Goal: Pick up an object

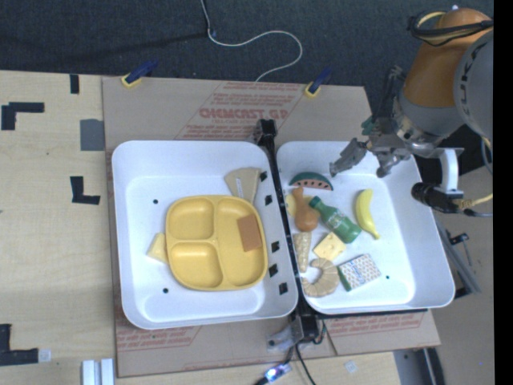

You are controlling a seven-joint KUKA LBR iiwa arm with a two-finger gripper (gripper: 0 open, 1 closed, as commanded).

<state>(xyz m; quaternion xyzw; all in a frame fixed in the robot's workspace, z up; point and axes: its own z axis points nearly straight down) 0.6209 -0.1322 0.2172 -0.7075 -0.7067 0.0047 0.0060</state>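
The right bin (417, 247) holds several toy foods: a yellow banana (367, 212), a green bottle (335, 220), a watermelon slice (311, 182), an orange-brown drumstick (301, 207), a cheese wedge (329, 248), a small printed box (358, 271) and pale bread pieces (319, 280). My gripper (367, 163) hangs over the bin's far edge, above and behind the banana. It is open, its two fingers spread, and nothing sits between them.
The left bin (132, 215) holds a yellow divided plate (210, 243) with a brown slab (249, 233) on it, a beige wedge (244, 183) behind it and a yellow piece (156, 249) at its left. A black divider (276, 215) runs between the bins.
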